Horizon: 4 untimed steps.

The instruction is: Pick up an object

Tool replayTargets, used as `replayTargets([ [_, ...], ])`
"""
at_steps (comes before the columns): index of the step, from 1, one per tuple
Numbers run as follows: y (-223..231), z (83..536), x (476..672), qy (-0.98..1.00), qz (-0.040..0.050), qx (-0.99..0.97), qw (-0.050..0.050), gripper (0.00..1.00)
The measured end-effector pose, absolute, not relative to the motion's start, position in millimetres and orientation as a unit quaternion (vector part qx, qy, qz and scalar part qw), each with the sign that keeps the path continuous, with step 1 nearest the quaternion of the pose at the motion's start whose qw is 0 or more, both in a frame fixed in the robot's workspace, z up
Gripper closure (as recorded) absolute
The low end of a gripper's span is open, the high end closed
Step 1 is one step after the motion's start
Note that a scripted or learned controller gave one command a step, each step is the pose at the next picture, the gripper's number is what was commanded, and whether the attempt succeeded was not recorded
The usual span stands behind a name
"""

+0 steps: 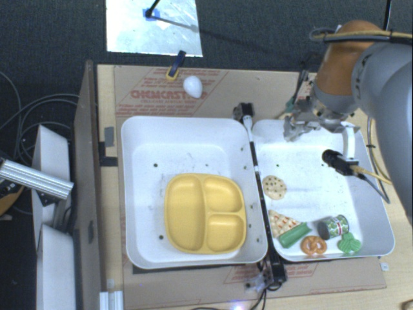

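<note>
Camera view looked down on the worktop [103, 173]. The left bin [139, 134] had just a yellow divided tray [205, 213] sitting in it, toward the near side. Behind that bin, out on the cardboard sheet [148, 92], a small white egg-shaped thing [192, 86] lay by itself.

The right bin [303, 173] was where all the pickable stuff was. A round cookie [274, 186] sat near the divider, and a pizza slice [282, 223] was a bit nearer the camera, with a green pod-looking piece [293, 235] right against it. A pretzel [313, 245], a little can [333, 227] and a green leafy toy [349, 243] were bunched along the near edge.

The pincer [298, 126] hung over the far end of the right bin, well apart from all of those things. Honestly couldn't tell if it was released or clenched, and I saw nothing in it. The grey arm [381, 76] came in from the right.
</note>
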<state>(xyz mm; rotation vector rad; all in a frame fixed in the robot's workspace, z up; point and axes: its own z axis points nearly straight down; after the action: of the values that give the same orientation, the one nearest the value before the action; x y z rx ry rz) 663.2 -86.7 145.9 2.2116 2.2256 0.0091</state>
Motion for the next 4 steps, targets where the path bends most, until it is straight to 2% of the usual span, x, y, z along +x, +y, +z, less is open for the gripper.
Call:
replayTargets([
  [2,-85.8,167.8,665.3,0.711,0.0059,0.703,0.004,1.0],
  [3,-41.3,185.8,669.7,0.71,0.0022,0.704,0.001,1.0],
  [4,-17.8,184.5,668.9,0.709,0.0008,0.705,0.0,1.0],
])
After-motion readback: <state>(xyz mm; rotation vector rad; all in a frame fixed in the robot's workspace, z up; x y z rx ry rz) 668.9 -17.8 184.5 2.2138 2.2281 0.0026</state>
